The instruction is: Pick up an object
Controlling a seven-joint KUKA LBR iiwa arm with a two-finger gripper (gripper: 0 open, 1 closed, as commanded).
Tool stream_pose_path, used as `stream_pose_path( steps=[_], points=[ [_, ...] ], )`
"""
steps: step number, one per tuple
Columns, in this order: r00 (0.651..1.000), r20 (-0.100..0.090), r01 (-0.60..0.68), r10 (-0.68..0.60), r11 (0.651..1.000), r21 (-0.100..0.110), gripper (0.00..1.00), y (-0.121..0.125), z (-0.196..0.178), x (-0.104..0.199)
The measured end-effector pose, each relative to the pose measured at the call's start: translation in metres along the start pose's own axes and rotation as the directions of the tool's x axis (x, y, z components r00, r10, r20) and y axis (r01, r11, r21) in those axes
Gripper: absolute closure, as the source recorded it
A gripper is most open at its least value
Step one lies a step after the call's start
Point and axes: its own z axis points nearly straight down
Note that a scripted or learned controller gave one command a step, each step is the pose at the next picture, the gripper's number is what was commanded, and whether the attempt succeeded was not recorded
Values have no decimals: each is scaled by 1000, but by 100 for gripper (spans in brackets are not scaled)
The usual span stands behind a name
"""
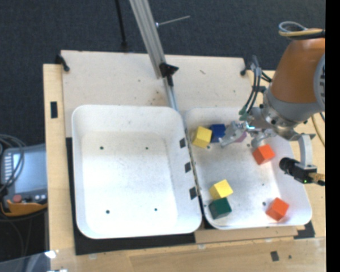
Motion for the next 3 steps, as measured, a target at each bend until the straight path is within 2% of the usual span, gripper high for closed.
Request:
stream_pose_path(
  steps=[1,3],
  points=[
    [1000,0,-1,1,1000,-5,0,1,-2,0],
    [1000,5,-9,9,1000,0,0,13,92,4]
  ],
)
